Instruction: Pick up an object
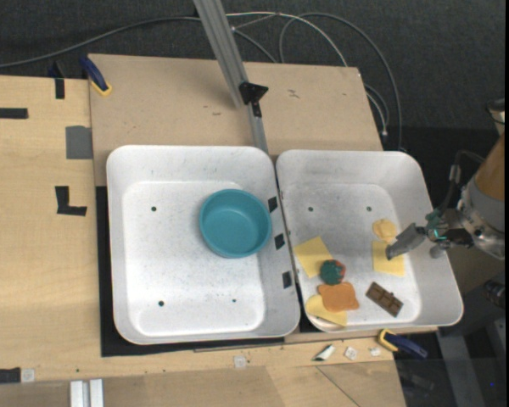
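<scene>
Yellow block (pixel 389 259) lies in the right bin (pixel 407 170), near its right wall, partly hidden under the jaws (pixel 403 244); whether they are spread or closed cannot be told. Its long axis is unclear. Sharing that bin: a yellow slice (pixel 312 255), green ball (pixel 332 271), orange piece (pixel 338 296), brown bar (pixel 383 298). The left bin (pixel 123 227) holds a teal bowl (pixel 234 222).

Glossy white plastic bins (pixel 136 176) sit on a matt wooden bench (pixel 34 253).

L bin (pixel 127 227): bowl (pixel 234 222) | R bin (pixel 407 176): food pieces (pixel 338 298) near front
</scene>
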Robot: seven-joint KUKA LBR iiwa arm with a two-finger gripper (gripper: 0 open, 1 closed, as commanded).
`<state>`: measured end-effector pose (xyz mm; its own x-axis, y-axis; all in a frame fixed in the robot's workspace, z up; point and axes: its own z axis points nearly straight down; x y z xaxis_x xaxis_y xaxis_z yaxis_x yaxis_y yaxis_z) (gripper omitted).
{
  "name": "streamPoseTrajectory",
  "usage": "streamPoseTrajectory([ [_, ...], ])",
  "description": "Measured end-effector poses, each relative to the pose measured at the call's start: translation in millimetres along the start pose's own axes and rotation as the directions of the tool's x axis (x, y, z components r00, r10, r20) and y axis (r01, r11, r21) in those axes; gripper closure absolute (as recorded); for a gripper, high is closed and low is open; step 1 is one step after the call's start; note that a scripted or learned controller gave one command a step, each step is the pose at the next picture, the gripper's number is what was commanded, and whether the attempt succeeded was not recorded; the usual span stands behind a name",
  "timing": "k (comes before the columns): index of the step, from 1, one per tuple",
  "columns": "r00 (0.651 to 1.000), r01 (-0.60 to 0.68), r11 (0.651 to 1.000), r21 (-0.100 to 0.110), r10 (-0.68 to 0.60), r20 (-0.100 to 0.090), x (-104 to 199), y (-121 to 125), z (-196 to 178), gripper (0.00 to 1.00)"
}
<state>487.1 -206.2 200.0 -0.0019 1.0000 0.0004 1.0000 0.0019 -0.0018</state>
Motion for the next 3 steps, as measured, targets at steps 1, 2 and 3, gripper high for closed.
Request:
streamPoseTrajectory([
  [1,1.000,0.000,1.000,0.000,0.000,0.000,0.1,0.0,0.0,0.00],
  [2,1.000,0.000,1.000,0.005,0.000,-0.002,11.0,2.4,53.8,0.00],
  [3,1.000,-0.001,1.000,0.006,0.001,-0.002,12.4,0.8,108.1,0.00],
])
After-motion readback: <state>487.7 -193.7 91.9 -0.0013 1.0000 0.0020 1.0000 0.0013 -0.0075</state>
